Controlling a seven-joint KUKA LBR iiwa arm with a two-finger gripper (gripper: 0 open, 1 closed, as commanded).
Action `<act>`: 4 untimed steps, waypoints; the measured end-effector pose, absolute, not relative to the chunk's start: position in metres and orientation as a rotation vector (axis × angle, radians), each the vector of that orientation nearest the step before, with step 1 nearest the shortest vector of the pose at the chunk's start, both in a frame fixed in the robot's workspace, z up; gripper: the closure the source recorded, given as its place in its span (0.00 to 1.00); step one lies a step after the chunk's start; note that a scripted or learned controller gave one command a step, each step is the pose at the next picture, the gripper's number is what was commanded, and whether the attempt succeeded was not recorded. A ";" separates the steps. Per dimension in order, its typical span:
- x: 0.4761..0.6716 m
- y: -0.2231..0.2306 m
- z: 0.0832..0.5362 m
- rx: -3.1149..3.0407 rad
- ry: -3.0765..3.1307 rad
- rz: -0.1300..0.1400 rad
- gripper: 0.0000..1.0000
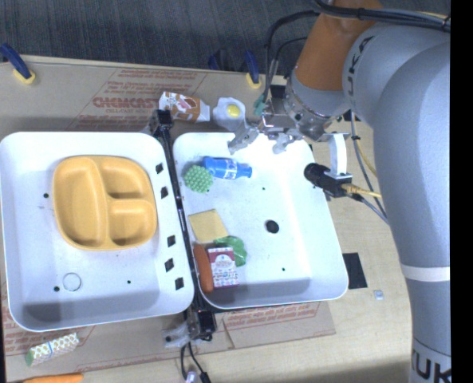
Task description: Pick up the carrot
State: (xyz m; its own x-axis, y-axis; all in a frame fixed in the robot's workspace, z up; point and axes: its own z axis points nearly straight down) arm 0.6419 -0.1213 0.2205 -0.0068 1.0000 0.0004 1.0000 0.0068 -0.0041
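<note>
The carrot (202, 268) is a slim orange-red stick lying along the left wall of the right bin (316, 238), near its front corner. A red box (222, 266) partly covers it. My gripper (260, 142) hangs over the far edge of the right bin, well away from the carrot. It is open, with nothing between its grey fingers (239, 141). Just to its lower left lies a blue bottle (226, 167).
In the right bin also lie a green bumpy ball (198, 178), a yellow square (208, 225) and a green leafy piece (234, 248). The left bin (29, 294) holds a yellow divided tray (104, 200). A small carton (182, 106) and a yellow-white item (230, 111) rest behind the bins.
</note>
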 end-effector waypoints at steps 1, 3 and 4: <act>0.555 -0.104 0.106 -2.204 -2.230 0.007 0.00; 0.513 -0.146 0.238 -2.289 -2.151 0.001 1.00; 0.502 -0.048 0.209 -2.385 -2.037 0.005 1.00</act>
State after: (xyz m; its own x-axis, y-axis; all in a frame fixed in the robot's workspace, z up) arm 0.5015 -0.0485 0.2089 0.1564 0.9877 0.0004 0.9877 -0.1564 -0.0056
